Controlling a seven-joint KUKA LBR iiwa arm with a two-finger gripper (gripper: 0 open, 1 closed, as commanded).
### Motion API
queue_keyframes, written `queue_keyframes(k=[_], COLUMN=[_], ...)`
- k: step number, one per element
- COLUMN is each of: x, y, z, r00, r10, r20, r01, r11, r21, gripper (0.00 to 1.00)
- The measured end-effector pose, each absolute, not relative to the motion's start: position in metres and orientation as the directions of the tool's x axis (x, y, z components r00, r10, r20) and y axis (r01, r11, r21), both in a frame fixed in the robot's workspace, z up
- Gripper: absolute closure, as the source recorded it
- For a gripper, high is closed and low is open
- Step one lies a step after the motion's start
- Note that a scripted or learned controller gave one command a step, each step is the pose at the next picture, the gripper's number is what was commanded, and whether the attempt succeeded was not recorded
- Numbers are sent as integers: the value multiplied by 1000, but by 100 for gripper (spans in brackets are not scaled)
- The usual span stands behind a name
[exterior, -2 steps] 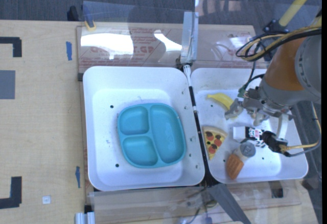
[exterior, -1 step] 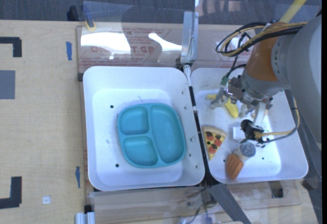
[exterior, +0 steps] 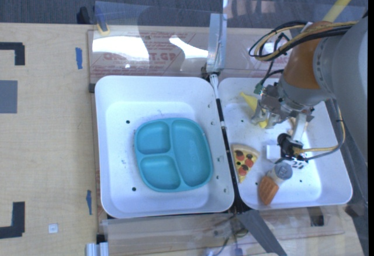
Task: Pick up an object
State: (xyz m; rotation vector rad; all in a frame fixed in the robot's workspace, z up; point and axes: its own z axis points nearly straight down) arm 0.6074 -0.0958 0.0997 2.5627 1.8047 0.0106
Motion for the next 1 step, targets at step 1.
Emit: queue_keyframes(k=[1], x=[604], y=[-41], z=[186], r00=[622], r10=[783], r20=[2], r01=[783], r11=[-622], r21=[2], gripper=[100])
